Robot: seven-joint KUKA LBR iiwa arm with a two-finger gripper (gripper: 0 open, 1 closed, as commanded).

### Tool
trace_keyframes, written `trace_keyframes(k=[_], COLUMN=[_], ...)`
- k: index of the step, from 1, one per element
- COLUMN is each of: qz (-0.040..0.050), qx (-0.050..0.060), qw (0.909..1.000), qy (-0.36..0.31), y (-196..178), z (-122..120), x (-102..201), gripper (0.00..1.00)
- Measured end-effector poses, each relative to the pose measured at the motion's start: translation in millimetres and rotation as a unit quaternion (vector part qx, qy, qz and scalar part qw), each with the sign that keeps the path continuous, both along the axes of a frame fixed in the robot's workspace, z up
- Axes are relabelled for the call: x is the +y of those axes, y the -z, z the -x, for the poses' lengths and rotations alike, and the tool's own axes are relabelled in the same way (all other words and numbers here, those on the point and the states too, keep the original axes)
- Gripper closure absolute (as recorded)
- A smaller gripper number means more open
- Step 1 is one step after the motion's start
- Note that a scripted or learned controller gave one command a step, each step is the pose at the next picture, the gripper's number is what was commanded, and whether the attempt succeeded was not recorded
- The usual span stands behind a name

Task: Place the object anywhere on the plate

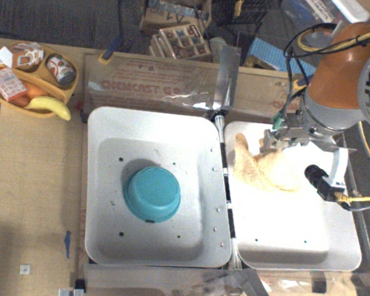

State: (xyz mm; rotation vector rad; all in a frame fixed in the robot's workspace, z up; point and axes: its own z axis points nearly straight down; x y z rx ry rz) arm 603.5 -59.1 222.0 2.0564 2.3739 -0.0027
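Note:
A teal round plate (153, 193) lies in the middle of the left white bin (108, 137). The object, a pale tan, soft-looking lump (261, 171), rests in the back left part of the right white bin (293, 239), close to the wall between the bins. My gripper (271, 141) reaches in from the right and hangs over the lump's back edge, touching or almost touching it. The grey arm with its orange band (339, 68) covers the bin's back right corner. The lump sits on the bin floor, well to the right of the plate.
A yellow dish (21, 92) with a banana and toy food sits on the bench at the far left. A clear-wrapped flat panel (158, 86) lies behind the bins. A black fitting (320, 180) and cables hang off the arm above the right bin.

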Motion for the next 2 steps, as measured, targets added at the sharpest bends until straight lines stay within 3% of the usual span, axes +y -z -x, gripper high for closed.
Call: trace_keyframes(k=[1,2], qz=[0.0004,-0.0001], qx=[-0.001,-0.002], qw=[1.0,0.9798], qy=[-0.002,-0.2], y=[-2.0,-9.5], z=[-0.8,-7.9], x=[0.9,49.3], gripper=[1.0,1.0])
